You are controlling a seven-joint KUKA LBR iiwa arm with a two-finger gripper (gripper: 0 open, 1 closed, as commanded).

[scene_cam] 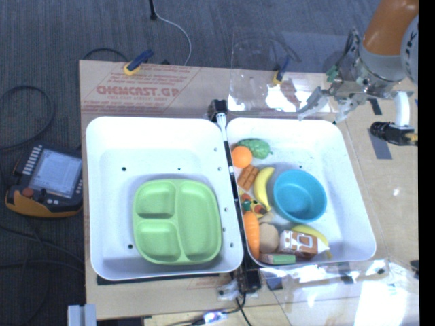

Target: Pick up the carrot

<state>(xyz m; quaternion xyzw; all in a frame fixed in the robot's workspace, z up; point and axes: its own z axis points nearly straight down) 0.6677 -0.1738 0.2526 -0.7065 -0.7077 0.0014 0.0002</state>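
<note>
Taking the blue bowl (300, 195) in the right bin (355, 202) as landmark: nearest the camera, just below the bowl, lies one small carton (300, 244), with one yellow banana (310, 232) between the two. Left of the carton sits one tan, potato-like piece (268, 237), and left of that the one carrot (251, 231) lies lengthwise against the bin's left wall, below and left of the bowl. Touching the bowl's left side stands a second banana (264, 185), making two in all. Beyond it, up and left of the bowl, are one orange (241, 157) and one green leafy piece (253, 147). Well left of the bowl, in the left bin (109, 148), rests one green divided plate (178, 220) with three compartments. Farthest, up and right of the bowl beyond the bin's far rim, hangs the gripper (325, 110), fingers spread with nothing between them.
</note>
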